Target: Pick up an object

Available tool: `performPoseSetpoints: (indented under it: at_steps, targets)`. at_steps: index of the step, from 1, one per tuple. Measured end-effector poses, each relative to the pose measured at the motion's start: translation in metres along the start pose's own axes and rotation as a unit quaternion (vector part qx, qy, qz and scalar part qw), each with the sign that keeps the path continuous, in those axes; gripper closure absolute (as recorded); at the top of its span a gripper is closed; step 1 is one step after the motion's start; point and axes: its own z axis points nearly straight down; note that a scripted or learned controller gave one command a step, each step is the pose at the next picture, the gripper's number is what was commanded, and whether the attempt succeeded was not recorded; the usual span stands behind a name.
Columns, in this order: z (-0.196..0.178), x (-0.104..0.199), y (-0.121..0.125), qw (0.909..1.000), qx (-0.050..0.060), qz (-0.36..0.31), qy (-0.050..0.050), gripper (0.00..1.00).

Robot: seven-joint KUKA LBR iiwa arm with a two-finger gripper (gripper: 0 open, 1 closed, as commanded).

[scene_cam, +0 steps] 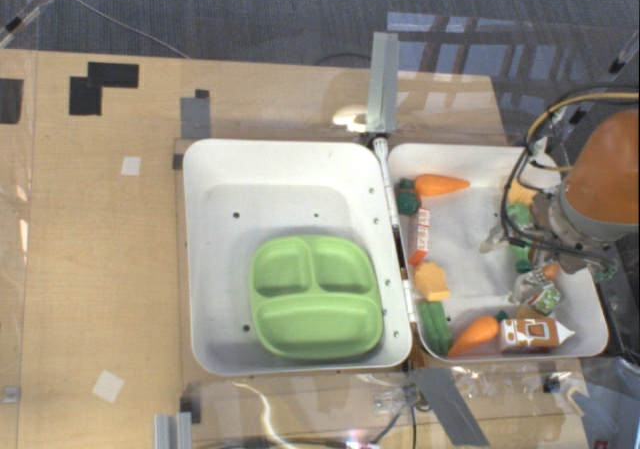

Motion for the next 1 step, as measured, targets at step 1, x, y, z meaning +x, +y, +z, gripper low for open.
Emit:
performPoseSetpoints:
  at_steps: [1]
  targets:
    - [0.0152, -0.0090, -0.0184, 0.9999, -0.004, -0.007, 0.008, 0.00]
